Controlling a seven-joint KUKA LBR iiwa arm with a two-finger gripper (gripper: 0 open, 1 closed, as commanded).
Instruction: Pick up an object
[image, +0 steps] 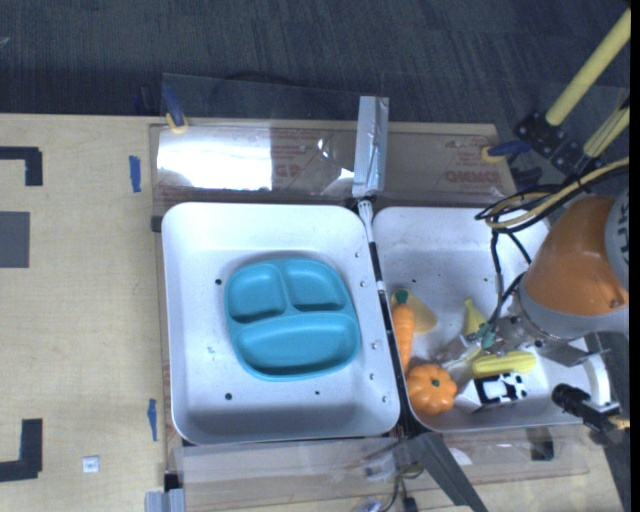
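The right bin (440, 235) holds several toy foods along its front half. An orange carrot (403, 335) lies along the left wall, with a small orange pumpkin (431, 388) just in front of it. A pale yellow wedge (425, 318) sits beside the carrot, and a yellow piece (472, 318) lies further right. My gripper (487, 343) is low in this bin, right of the pumpkin and close over a yellow bar (503, 363). The arm's orange band (572, 265) hides the bin's right part. I see nothing clearly held.
In the left bin (190, 300) lies a blue divided plate (291, 315). A black-and-white tag (500, 389) sits at the right bin's front. Cables (515, 215) hang over its back right. A clear plastic sheet (260, 150) stands behind the bins.
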